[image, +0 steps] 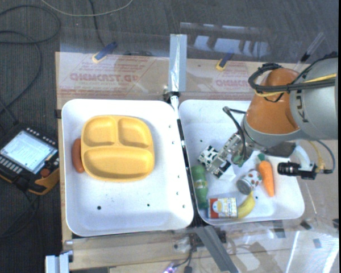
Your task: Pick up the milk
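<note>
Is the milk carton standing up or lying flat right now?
Lying flat: the milk carton rests on its side on the right bin's floor, its cow-patterned face upward, beside the end effector.

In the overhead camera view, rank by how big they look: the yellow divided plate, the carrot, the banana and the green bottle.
1. yellow divided plate, by far
2. green bottle
3. banana and carrot, which look too alike to rank

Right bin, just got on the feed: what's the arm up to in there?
The arm reaches into the right bin, its gripper low beside the black-and-white milk carton near the bin's left wall. I can't tell whether it has the carton. A green bottle, carrot, banana and red-and-white box lie nearby. The left bin holds a yellow tray.
</note>
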Controlling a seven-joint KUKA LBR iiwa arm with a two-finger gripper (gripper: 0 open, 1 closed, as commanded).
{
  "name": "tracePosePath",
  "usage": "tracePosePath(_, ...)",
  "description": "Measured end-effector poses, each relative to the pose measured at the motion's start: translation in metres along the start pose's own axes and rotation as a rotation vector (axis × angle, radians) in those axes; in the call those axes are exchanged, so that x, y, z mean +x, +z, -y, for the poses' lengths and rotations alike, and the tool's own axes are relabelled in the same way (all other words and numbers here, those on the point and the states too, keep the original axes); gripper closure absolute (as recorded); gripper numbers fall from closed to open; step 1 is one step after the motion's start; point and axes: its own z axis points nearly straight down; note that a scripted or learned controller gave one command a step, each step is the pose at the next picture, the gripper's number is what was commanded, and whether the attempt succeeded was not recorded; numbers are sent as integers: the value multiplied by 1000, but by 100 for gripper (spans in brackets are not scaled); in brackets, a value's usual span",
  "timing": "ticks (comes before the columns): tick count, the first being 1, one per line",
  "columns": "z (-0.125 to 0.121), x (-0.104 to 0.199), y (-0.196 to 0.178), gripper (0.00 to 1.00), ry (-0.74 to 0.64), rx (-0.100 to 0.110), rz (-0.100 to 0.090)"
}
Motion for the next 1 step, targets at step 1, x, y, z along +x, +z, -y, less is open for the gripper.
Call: tracePosePath(1,-99,-3,-75,100,105,18,-10)
